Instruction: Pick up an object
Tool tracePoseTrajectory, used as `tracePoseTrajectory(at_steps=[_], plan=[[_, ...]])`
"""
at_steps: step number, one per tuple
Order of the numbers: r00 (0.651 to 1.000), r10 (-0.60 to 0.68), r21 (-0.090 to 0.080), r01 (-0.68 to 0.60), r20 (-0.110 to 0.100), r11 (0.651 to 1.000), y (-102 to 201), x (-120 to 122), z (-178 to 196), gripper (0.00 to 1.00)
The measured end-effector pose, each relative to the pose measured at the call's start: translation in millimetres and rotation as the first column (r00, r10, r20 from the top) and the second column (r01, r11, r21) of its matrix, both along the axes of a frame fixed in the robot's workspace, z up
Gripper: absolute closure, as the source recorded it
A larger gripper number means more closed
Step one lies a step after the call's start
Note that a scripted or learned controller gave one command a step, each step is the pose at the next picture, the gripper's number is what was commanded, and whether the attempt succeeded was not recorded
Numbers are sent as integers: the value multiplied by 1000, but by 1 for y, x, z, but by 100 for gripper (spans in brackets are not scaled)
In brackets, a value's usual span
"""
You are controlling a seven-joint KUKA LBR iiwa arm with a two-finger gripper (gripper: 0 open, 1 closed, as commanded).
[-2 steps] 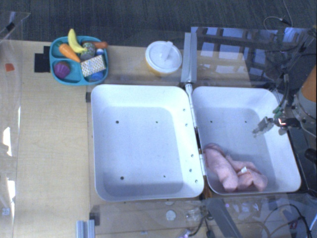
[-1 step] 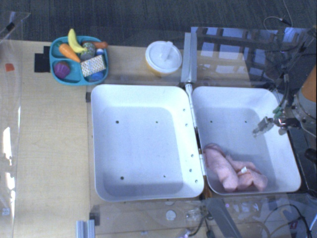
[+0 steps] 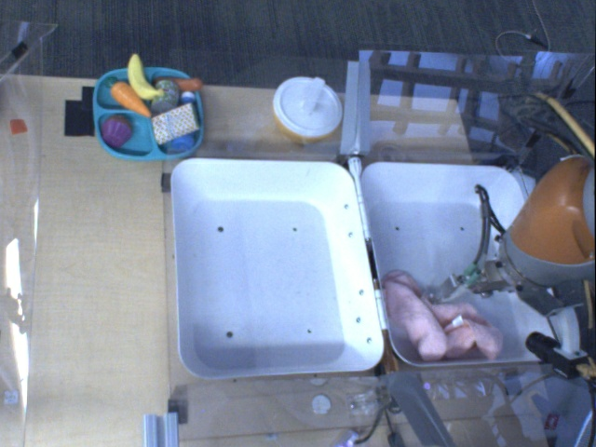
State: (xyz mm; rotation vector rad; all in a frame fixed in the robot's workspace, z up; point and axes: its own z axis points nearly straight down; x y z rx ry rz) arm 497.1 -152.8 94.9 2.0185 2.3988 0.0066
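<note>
Camera view, fixed overhead, slanted.

Item 1. Pale wooden surface [image 3: 84, 277], carrying two shallow white plastic bins side by side so that goods can pass from one to the other.

Item 2. Left white bin [image 3: 186, 250], square with rounded corners, set toward the near edge of the surface.

Item 3. Right white bin [image 3: 410, 194], butted against the left one along a shared rim. It holds the task's thing.

Item 4. Soft pink plush object [image 3: 424, 319], lumpy, of fabric, with a small white tag. It lies in the near-left corner of the right bin, pressed against the near wall and close to the shared rim. Judged the only candidate for the pick, and awkward because the corner walls crowd it.

Item 5. Grey arm with orange band [image 3: 559, 217], entering over the right edge of the right bin, bent down toward the plush.

Item 6. Pincer [image 3: 456, 287], low over the bin floor, just beside the upper right flank of the plush. Too small and blurred to read; cannot tell whether it is spread, pressed together or pinching anything. No grasp is confirmed.

Item 7. Blue compartment tray of toy food [image 3: 149, 115], at the far left of the surface, apart from the bins; likely spare stock.

Item 8. Round white-lidded yellow tub [image 3: 307, 110], at the far edge, behind the left bin.
</note>
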Motion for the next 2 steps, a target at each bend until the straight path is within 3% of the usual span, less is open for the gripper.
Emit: tracePoseTrajectory(at_steps=[2], plan=[[965,-262,0,262,11,965,6,-5,-5,0]])
